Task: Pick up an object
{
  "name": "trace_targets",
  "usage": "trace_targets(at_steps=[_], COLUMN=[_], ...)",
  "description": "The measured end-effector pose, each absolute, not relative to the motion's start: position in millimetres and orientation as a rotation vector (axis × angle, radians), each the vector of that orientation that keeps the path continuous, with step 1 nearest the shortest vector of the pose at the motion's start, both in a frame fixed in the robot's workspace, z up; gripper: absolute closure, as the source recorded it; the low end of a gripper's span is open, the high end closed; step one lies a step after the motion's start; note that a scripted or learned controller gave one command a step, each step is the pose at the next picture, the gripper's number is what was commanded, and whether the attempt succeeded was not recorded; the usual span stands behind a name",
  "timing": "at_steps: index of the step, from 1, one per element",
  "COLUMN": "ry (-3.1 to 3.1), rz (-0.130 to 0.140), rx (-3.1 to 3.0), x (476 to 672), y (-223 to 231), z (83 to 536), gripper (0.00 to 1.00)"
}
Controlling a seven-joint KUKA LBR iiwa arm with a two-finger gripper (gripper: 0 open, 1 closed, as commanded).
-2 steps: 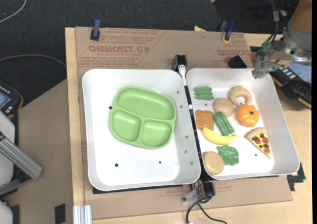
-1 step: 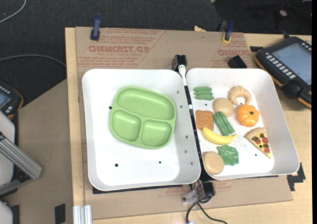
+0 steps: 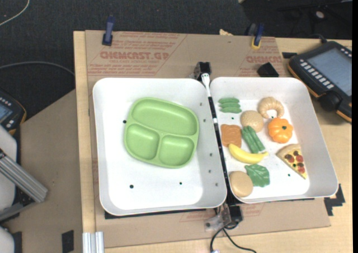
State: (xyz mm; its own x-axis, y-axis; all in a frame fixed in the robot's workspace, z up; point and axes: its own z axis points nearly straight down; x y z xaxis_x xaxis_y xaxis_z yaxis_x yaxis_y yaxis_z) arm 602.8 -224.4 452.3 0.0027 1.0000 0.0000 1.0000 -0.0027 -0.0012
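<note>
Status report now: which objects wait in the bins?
Right bin: banana, pumpkin, pizza slice, croissant, closely packed. Left bin: green divided plate.

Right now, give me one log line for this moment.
stage: pre-grasp | left bin: green plate | right bin: toy foods, banana, pumpkin, pizza slice | nothing lifted

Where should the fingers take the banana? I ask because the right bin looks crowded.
Probably straight down on the banana, fingers across its narrow width near its right end. It lies flat. The orange slab and green pod crowd its upper left, while the white floor of the right bin is barer there.
</note>
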Motion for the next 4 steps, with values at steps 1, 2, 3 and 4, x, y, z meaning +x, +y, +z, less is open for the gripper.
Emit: trace_targets(at_steps=[1,2,3,4], ry=[-2.213,-2.239,-2.212,-2.235], rz=[0.005,-0.012,0.006,-0.009], rx=[-2.22,-2.233,-2.219,-2.222], x=[527.8,554.7,475.9,480.0], y=[-224.1,-223.8,-224.2,-174.8], z=[405.5,544.8,455.1,531.1], gripper=[1.0,1.0,1.0,1.0])
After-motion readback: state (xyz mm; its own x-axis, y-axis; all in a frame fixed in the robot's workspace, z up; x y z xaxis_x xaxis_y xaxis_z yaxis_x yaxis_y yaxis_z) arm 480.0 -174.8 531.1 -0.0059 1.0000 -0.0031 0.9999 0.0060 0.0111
